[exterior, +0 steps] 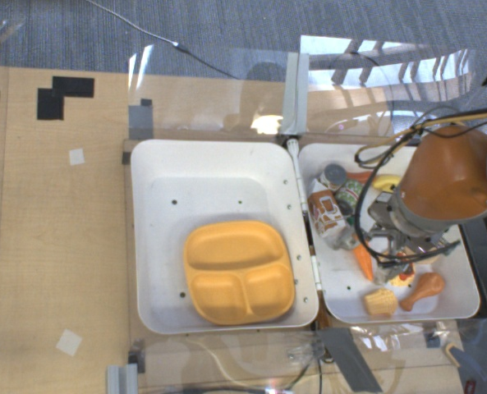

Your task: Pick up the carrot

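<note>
Arm down in right bin (466,302), wrist w/ orange band blocks most of gripper (401,257); can't tell its state. Carrot (364,263) lies in right bin, just left of gripper, partly under wrist hardware, tip toward the front wall. Crowded spot: chicken leg (424,289) and bread piece (380,302) close in front, small carton (328,212) and can (336,175) behind. Left bin (157,220) has yellow divided tray (238,269). Risks, my read: off-centre approach, so carrot could get shoved aside; neighbours so near it could grab the wrong item.
</note>
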You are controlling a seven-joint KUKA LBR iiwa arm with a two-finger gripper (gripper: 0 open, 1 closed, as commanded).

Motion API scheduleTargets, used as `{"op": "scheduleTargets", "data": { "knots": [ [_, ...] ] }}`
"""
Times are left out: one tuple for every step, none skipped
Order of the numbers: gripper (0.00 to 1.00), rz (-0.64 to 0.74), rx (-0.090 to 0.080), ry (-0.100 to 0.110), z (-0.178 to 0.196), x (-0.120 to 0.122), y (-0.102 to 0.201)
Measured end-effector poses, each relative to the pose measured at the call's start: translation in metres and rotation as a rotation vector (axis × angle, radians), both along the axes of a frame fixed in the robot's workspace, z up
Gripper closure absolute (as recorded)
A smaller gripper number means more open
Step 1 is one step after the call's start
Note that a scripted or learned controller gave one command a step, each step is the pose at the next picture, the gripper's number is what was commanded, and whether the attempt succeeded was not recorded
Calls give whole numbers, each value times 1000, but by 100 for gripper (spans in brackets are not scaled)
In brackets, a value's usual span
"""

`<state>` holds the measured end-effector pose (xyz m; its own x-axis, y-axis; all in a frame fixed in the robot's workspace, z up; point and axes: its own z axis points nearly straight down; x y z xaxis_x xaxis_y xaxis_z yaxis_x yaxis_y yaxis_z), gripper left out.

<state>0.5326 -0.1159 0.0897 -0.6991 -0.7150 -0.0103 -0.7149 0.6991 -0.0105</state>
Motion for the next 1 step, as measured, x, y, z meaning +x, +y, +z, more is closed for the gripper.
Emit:
{"op": "scheduleTargets", "data": {
  "knots": [
    [100, 6, -1, -10, 13, 4, 1]
  ]
}}
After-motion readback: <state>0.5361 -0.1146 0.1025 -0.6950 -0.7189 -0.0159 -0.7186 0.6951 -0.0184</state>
